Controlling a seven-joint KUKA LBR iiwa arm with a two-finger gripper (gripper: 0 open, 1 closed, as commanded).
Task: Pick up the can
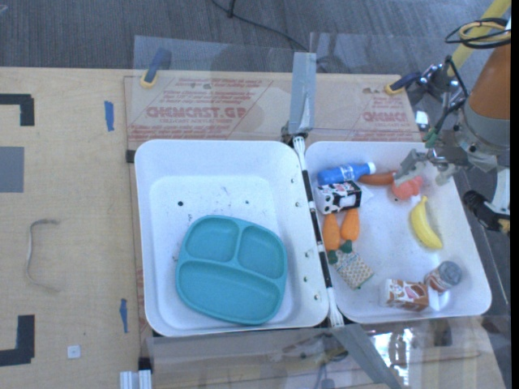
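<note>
1. The bench carries two white bins side by side. The left bin [154,177] holds a teal divided plate [233,267]; the right bin [478,298] holds all the small items.
2. The arm [491,96] comes in from the right, its gripper [426,164] over the top right corner of the right bin, just above an orange toy [408,186]. Its fingers look spread apart with nothing between them.
3. Other things in the right bin: a blue bottle [345,173], a small black-and-white carton [338,196], carrots [340,228], a banana [425,224] and a patterned packet [354,271].
4. The can [446,275] lies near the bottom right corner of the right bin, well apart from the gripper, beside a wrapped snack [408,294].
5. Judgement: nothing is picked yet; reaching, gripping and lifting the can all remain.
</note>
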